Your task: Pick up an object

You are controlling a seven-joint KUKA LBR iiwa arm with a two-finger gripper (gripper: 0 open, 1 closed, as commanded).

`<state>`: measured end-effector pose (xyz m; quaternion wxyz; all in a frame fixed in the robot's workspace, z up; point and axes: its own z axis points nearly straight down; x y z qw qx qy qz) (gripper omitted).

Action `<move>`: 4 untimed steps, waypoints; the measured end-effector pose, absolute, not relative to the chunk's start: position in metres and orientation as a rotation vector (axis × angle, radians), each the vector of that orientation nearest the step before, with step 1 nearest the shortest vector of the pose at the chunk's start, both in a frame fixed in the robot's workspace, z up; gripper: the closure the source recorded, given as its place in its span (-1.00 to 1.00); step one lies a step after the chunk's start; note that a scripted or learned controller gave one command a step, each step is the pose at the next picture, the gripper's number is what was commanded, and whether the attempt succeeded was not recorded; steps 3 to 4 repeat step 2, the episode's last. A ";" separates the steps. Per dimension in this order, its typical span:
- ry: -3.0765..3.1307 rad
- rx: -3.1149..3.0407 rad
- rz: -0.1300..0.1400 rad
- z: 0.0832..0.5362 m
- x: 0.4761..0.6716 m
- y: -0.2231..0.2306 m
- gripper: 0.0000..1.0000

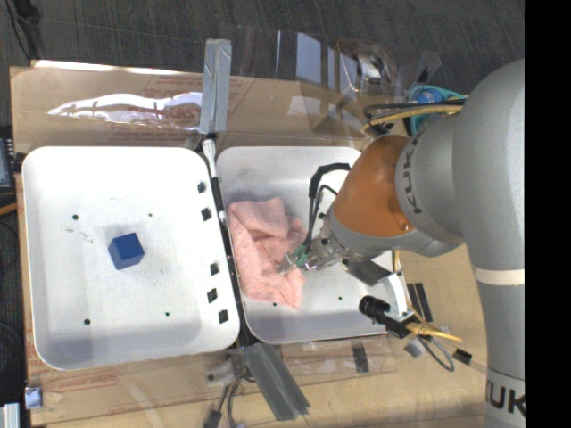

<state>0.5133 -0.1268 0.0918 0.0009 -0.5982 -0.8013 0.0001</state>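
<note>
A crumpled pink cloth (266,250) lies in the left half of the right bin (272,168). A small blue cube (127,250) rests in the left bin (53,176). My gripper (300,259) reaches down from the orange-banded wrist (375,199) and sits low at the cloth's right edge, touching or pressing into the fabric. The wrist hides most of the gripper.
A row of black clips (212,239) runs along the divider between the bins. Cables and a black fitting (379,310) hang by the right bin's lower right corner. The large grey arm (473,176) covers the right side of that bin.
</note>
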 end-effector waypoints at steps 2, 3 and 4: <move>-2.556 -1.824 0.001 0.192 0.573 -0.069 1.00; -2.556 -1.824 0.001 0.192 0.573 -0.069 1.00; -2.556 -1.824 0.001 0.192 0.573 -0.069 1.00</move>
